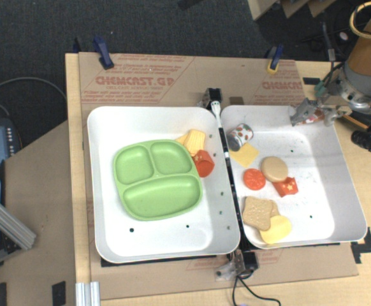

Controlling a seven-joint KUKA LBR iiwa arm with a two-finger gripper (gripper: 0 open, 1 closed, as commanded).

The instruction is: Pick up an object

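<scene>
My gripper hangs over the far right corner of the right bin, on the grey arm with the orange band. Toy foods lie in that bin, left of and nearer than the gripper. They are a small patterned can, a yellow cheese wedge, a red tomato slice, a tan bun, a small red piece, a slice of toast and a yellow piece. None of them touches the gripper.
The left bin holds a green divided plate, with a yellow piece and a red piece at its far right edge. A black divider runs between the bins. Blue clamps grip the board's back edge.
</scene>
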